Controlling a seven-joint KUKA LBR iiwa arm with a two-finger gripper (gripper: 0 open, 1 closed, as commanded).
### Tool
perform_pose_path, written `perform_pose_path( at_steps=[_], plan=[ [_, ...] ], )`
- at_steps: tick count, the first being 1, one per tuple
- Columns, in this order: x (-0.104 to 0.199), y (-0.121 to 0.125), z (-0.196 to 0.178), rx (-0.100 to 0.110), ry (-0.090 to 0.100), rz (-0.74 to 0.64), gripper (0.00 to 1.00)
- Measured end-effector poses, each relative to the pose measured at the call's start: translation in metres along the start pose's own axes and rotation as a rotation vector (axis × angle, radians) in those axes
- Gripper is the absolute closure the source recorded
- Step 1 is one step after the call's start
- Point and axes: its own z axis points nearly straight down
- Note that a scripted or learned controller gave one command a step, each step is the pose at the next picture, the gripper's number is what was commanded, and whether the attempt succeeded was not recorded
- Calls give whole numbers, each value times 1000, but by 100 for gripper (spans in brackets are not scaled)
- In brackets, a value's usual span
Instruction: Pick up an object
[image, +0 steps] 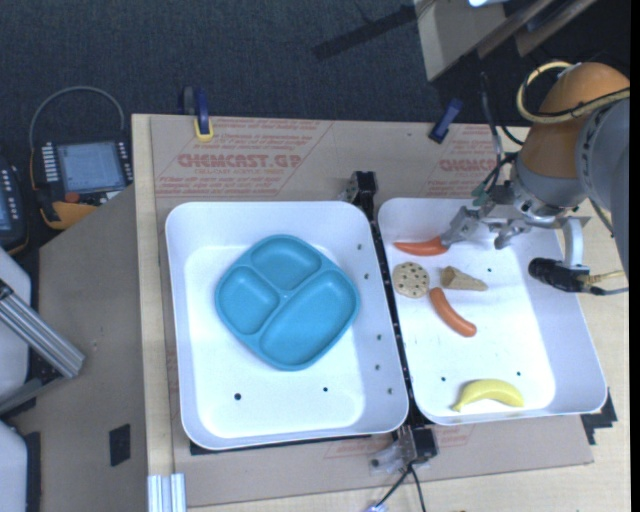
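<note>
My gripper (484, 229) hovers over the far end of the right bin (560, 370), its two grey fingers spread apart and nothing between them. Just left of it lies a thin red chili pepper (420, 247), close to the left fingertip. Below that sit a round speckled cookie (410, 279) and a tan wedge-shaped piece (463, 280). An orange-red sausage (453, 312) lies slanted in the middle of the bin. A yellow banana (489, 394) rests near the bin's front edge.
The left bin (200, 390) holds a blue divided plate (288, 300) at its centre. A black clamp (362, 186) sits at the far end of the ridge between the two bins. A screen device (88, 166) stands off the bench at the upper left.
</note>
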Motion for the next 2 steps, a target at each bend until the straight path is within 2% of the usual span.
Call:
perform_pose_path(
  at_steps=[1, 2],
  plan=[
    [0, 2, -15, -9, -3, -1, 100],
    [2, 8, -60, -10, -3, -2, 100]
  ],
)
